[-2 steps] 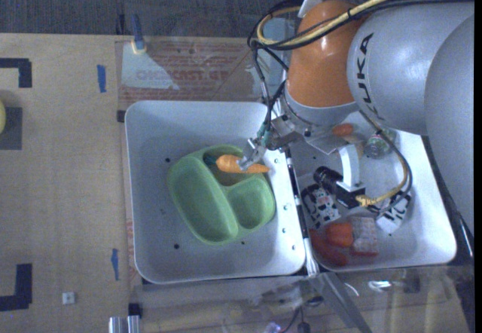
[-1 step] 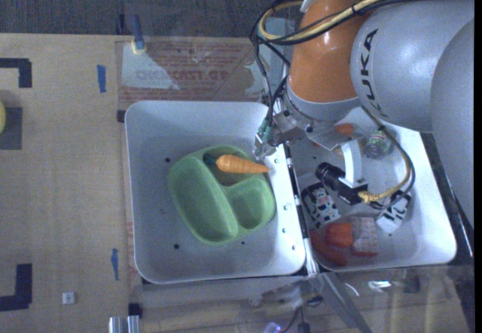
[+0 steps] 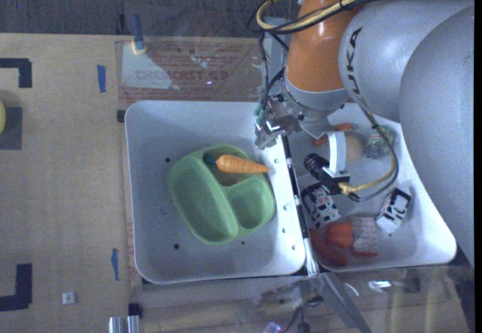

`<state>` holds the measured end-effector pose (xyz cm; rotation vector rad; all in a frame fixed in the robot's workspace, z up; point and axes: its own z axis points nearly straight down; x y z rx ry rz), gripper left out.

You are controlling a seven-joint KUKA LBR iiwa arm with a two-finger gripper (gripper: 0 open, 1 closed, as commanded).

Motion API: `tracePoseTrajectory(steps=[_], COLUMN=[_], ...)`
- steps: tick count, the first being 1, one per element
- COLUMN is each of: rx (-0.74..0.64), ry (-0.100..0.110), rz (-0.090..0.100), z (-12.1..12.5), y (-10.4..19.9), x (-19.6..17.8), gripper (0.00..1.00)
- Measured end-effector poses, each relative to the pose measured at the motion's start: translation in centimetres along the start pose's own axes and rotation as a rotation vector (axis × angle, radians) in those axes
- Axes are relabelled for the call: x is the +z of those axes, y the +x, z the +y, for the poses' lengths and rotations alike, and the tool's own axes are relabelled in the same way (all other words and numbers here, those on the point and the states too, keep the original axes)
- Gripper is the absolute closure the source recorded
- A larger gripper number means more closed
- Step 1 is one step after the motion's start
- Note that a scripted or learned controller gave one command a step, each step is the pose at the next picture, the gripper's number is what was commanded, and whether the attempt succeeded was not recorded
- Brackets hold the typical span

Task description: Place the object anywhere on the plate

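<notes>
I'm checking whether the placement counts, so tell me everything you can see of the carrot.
The carrot is small, smooth and orange, plastic-looking, tapering toward its right tip. It lies on its side, roughly level across the view, resting on the upper rim of the green divided plate in the left bin, its tip overhanging the plate's right edge. Nothing else touches it.

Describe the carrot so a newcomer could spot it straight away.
Look at the left white bin, which holds a green divided plate. The carrot lies across the plate's upper rim, pointing right toward the gripper. It is the one orange, tapered thing in that bin.
</notes>
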<state>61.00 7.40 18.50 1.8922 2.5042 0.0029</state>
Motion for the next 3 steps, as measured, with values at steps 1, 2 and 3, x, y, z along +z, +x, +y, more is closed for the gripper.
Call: tracePoseTrajectory(steps=[1,2,3], rx=[0.324,0.329,0.328], ry=[0.007,-0.013,-0.014], rz=[0.001,0.007,0.007], z=[-2.3,-1.3,-1.3], y=[0.4,2.3,2.3], x=[0.0,6.2,6.2], gripper=[1.0,1.0,0.0])
